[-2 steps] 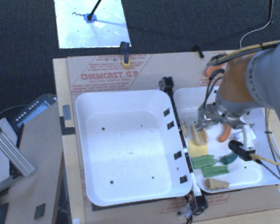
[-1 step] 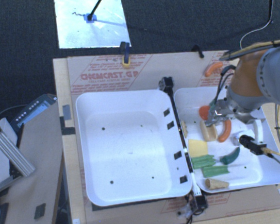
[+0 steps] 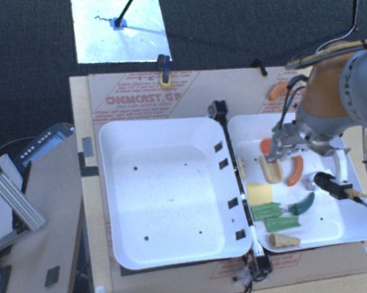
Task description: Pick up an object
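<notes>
The right bin (image 3: 360,226) holds a loose cluster of toy food pieces, any of which could serve as the object to pick. Taking the pale yellow wedge (image 3: 259,192) near the bin's left wall as the landmark: just above and right of it lies a tan, bread-like piece (image 3: 272,170), and right of that a curved orange sausage (image 3: 293,171). Above the tan piece a small red-orange item (image 3: 266,145) peeks out beside the arm. Directly below the yellow wedge sit two green bean-like pieces (image 3: 266,211) and (image 3: 283,223), with a dark green pepper (image 3: 302,204) to their right. Lowest of all, a tan cone-shaped piece (image 3: 284,240) rests near the bin's front edge.

The end effector (image 3: 275,156) hangs above and right of the yellow wedge, right over the top end of the tan piece; whether its fingers are spread or closed cannot be told, and nothing is plainly seen between them. The grey arm with its orange band (image 3: 323,95) reaches in from the right.

Further out, another orange piece (image 3: 277,91) lies on the desk (image 3: 134,96) beyond the bin's back rim. Left of the yellow wedge, past the black clips, is the left bin (image 3: 112,136).
</notes>
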Robot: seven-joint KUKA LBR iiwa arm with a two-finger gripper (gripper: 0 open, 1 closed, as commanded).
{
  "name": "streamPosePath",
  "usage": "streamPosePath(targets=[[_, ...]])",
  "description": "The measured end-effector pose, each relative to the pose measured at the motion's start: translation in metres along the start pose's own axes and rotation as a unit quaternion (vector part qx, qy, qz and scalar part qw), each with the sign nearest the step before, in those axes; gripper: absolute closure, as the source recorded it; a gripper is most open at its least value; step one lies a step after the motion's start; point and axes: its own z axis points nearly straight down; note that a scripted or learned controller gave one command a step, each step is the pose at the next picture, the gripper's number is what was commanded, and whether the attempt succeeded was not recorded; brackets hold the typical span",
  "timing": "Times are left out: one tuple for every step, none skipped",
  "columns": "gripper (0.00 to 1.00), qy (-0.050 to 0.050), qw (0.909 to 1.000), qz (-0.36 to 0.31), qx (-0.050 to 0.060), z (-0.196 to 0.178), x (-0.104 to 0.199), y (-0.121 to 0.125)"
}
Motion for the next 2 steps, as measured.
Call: streamPosePath(targets=[[1.00, 0.000, 1.0000, 0.001, 0.003, 0.030, 0.010, -0.005], [1.00, 0.001, 1.0000, 0.003, -0.002, 0.059, -0.036, 0.010]])
